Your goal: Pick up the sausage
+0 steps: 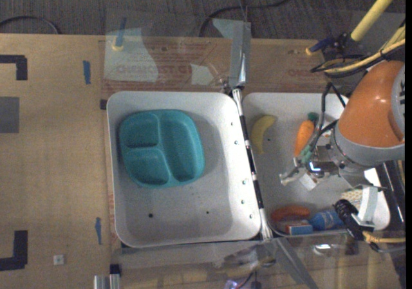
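The sausage, a reddish-orange curved piece, lies near the front wall of the right bin. My gripper hangs over the middle of that bin, a little behind the sausage and apart from it. Its two light fingertips stand spread, so it looks open with nothing between them. The grey wrist and orange band reach in from the right and cover the bin's right part.
A yellow banana and an orange carrot lie at the back of the right bin. A small orange-and-blue box and a blue bottle sit beside the sausage. The left bin holds a teal divided plate.
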Available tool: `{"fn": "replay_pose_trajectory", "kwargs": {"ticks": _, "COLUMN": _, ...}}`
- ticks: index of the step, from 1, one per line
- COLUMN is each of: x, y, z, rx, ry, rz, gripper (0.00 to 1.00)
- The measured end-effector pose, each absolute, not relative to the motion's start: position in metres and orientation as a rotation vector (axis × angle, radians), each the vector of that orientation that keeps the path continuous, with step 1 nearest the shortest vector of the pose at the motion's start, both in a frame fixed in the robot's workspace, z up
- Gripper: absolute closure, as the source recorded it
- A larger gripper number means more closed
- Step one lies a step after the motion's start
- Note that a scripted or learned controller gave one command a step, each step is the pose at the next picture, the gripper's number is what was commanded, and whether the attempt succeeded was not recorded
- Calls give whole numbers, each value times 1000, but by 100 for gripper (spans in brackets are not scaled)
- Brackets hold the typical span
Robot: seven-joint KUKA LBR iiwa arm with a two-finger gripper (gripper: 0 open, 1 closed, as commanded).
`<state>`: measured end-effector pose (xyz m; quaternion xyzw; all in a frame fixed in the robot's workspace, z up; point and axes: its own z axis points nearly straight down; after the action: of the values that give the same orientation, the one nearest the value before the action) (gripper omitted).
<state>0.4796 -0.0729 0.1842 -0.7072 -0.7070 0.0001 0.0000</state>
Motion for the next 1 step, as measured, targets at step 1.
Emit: {"fn": "replay_pose_trajectory", "kwargs": {"ticks": 1, "x": 479, "y": -91, "z": 120, "rx": -2352, "ry": -2079, "rz": 3, "gripper": 0}}
